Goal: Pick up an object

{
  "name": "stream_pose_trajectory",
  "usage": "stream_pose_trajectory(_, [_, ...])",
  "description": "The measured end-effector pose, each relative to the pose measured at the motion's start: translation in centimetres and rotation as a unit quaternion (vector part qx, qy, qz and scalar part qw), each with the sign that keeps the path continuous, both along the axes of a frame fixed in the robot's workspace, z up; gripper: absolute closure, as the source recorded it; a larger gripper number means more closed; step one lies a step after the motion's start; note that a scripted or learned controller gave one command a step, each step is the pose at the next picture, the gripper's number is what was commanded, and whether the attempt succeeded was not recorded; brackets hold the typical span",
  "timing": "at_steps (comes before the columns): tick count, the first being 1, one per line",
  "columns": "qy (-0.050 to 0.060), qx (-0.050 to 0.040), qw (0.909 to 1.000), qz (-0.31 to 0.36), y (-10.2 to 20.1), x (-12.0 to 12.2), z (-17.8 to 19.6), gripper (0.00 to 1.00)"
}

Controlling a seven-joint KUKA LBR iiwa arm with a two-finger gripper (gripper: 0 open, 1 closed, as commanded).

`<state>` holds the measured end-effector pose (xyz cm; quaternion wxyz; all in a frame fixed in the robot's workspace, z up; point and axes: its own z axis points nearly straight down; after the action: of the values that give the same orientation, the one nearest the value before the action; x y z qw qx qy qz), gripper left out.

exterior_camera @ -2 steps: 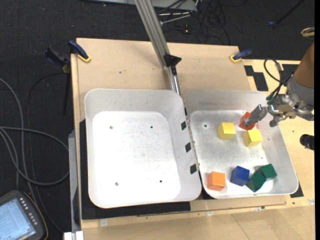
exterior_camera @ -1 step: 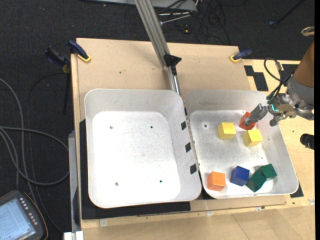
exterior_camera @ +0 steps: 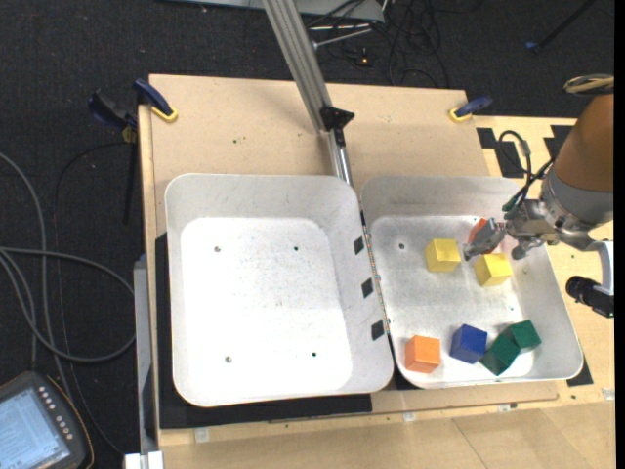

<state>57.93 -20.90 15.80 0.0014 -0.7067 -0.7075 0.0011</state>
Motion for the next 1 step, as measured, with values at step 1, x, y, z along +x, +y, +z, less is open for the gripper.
stream_pose_trajectory(1, [-0.012,-0.0047,0.9999,0.0,-0.33,0.32,-3.46,0.0])
